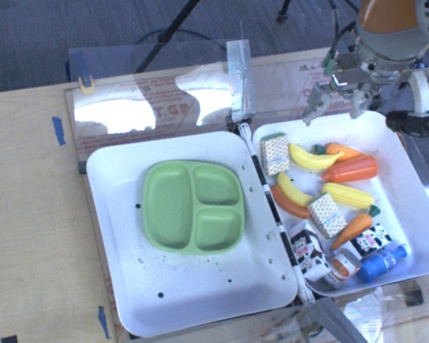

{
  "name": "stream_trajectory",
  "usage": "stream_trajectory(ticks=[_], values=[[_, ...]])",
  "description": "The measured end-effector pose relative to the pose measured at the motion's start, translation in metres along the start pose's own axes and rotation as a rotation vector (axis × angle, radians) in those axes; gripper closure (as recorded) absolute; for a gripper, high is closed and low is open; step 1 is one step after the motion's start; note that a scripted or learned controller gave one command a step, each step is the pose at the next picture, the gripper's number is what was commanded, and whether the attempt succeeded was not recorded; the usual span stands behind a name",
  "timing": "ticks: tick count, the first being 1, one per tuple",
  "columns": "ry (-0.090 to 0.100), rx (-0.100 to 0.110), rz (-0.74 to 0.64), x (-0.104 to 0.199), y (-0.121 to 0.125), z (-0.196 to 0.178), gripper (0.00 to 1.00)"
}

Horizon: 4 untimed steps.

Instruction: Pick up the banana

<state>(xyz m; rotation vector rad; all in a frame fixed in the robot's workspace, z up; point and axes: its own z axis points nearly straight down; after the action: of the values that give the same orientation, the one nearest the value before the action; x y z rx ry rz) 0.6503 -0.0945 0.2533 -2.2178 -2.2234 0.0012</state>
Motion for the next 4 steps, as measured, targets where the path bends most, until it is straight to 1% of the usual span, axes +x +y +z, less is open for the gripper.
stream_trajectory(ticks=[1,2,3,4], values=[[0.000,-0.001,-0.107,-0.028,0.016,0.102,0.00],[-0.002,-0.006,-0.202,-0.021,0.017,0.031,0.00],[0.000,-0.002,-0.478,-0.016,-0.008,0.106,0.00],[0.007,0.016,-0.591,-0.029,0.013,0.167,0.00]])
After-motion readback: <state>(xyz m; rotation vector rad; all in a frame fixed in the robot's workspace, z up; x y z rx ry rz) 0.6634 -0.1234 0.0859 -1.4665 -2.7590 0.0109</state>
